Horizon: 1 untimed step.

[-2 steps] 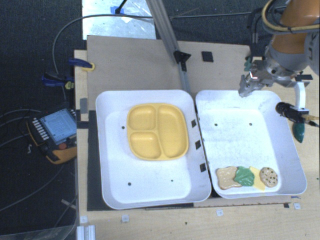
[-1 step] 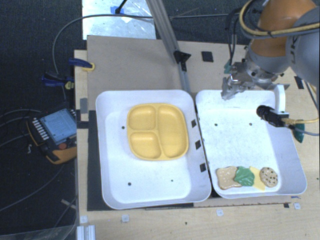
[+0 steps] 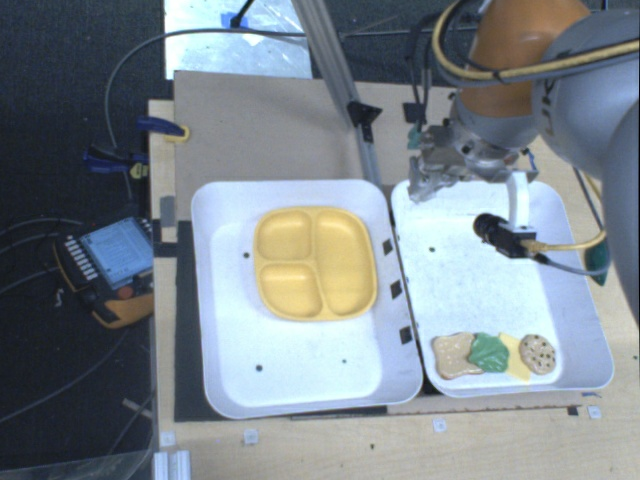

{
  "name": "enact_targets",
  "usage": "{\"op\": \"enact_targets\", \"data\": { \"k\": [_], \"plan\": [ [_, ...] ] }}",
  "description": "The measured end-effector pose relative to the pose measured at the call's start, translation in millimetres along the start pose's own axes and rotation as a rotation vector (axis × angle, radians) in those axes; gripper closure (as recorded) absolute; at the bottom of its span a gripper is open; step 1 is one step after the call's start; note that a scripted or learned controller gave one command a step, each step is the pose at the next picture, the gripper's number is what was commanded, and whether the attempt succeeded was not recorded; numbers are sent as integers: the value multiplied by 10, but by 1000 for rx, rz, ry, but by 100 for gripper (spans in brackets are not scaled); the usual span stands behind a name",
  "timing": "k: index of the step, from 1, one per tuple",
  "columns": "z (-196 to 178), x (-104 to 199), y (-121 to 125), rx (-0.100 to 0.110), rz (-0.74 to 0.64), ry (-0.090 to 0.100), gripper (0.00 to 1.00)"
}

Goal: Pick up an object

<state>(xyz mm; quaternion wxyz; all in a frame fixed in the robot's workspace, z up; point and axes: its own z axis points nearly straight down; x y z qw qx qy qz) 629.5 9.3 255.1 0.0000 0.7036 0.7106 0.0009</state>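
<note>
Two shallow white bins sit side by side on a worktop (image 3: 250, 118). The left bin (image 3: 225, 348) holds a yellow divided plate (image 3: 314, 263), lying flat near its middle. The right bin (image 3: 470, 288) holds a cluster of small food items (image 3: 492, 355) along its near edge: a toast slice, a green piece, a yellow piece and a cookie. The robot's hand (image 3: 432, 173) hovers over that bin's far left corner, well apart from them. Whether it is open cannot be told. Nothing appears grasped; the pick seems yet to be made.

dark carpet-ish floor (image 3: 70, 58) all around a brown bench top (image 3: 260, 118), cables (image 3: 130, 58) trailing off left, shiny foil-looking sheet (image 3: 215, 18) up top catching the light
</note>
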Motion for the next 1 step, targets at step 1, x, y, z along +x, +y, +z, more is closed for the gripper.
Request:
{"op": "enact_targets", "data": {
  "k": [1],
  "plan": [
    [91, 614, -36, 0, -1, 1, 100]
  ]
}}
